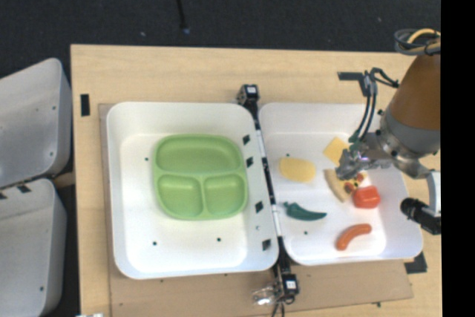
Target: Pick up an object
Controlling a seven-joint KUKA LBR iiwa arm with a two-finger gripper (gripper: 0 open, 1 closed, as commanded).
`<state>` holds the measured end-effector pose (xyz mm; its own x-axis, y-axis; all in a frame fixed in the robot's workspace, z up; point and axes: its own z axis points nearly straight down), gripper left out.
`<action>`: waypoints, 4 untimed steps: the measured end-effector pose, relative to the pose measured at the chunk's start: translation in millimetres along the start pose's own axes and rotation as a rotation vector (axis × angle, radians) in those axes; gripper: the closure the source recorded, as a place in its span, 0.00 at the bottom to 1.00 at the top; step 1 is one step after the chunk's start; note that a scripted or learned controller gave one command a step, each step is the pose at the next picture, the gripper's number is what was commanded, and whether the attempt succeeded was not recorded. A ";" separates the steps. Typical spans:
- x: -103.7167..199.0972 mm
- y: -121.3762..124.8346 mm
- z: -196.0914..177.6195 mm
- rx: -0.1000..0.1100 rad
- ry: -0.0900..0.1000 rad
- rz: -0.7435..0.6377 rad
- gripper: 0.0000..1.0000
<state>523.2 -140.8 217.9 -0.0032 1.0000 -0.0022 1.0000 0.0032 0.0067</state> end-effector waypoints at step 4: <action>156.2 -20.9 -18.5 0.007 0.003 -0.004 1.00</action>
